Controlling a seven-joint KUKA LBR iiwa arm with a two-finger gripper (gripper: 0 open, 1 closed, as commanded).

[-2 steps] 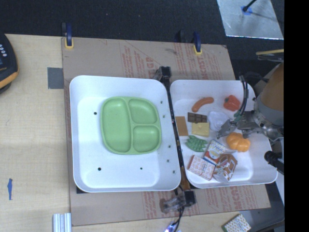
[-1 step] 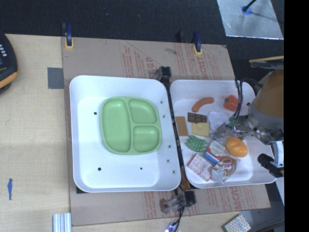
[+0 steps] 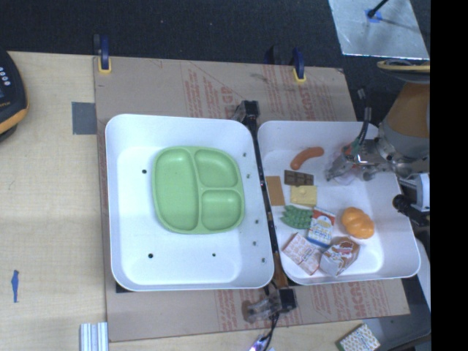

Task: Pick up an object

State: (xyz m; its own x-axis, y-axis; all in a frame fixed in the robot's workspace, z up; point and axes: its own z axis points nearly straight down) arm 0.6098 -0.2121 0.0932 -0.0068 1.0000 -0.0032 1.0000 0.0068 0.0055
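Observation:
The right bin (image 3: 395, 262) holds several small items: a sausage (image 3: 306, 156), a chocolate bar (image 3: 297, 178), a yellow cheese block (image 3: 304, 195), a tan cracker (image 3: 275, 190), a green leafy piece (image 3: 295, 216), a small carton (image 3: 320, 229), an orange (image 3: 357, 223) and two wrapped packets (image 3: 300, 251) (image 3: 338, 255). My gripper (image 3: 342, 168) reaches in from the right, low over the bin's upper part, just right of the sausage. Nothing shows between its fingers.
The left bin (image 3: 124, 262) holds a green divided plate (image 3: 197, 189). Brown cardboard lies under both bins, held by blue clamps (image 3: 103, 53) at the back. A dark device (image 3: 9, 93) sits at the far left of the bench.

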